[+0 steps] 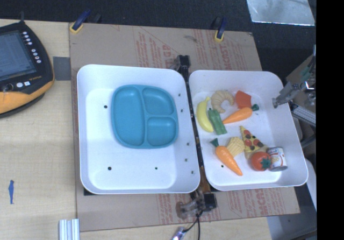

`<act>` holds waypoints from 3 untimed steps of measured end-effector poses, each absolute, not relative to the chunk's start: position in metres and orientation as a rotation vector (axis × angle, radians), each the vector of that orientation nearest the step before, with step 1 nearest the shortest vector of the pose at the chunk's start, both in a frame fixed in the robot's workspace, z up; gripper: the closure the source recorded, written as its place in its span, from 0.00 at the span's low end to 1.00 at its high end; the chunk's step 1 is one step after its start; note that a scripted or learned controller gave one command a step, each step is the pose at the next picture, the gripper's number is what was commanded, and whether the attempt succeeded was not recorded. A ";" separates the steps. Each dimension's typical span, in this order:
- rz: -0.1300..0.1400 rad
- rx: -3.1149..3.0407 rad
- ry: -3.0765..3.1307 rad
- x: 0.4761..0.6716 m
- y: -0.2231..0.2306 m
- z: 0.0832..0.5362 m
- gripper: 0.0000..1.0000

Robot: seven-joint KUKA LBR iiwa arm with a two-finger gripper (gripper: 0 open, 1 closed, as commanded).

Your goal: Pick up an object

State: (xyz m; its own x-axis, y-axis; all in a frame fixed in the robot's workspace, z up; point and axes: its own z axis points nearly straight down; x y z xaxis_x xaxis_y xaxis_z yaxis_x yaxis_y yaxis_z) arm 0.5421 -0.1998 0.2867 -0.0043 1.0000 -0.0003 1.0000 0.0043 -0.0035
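Observation:
The right bin [287,180] holds several toy foods. A yellow banana [203,117], a beige croissant [221,99], a red piece [243,98], a green piece [217,121] and a carrot [239,115] lie in its far half. A second carrot [227,159], a corn cob [235,146], a pizza slice [250,139], a tomato [259,161] and a small can [277,158] lie nearer the front. My gripper [284,96] hangs at that bin's far right rim, apart from all the food, with nothing seen in it.
The left bin [91,169] bears a blue divided plate [145,116]. A teach pendant [21,66] rests on the bench at far left. Clamps [218,26] pin the cardboard sheet under the bins.

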 end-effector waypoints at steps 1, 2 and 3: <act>0.005 -2.212 -2.225 0.497 -0.208 0.173 0.00; 0.006 -2.211 -2.226 0.550 -0.171 0.091 0.00; 0.007 -2.214 -2.220 0.645 -0.138 0.091 0.00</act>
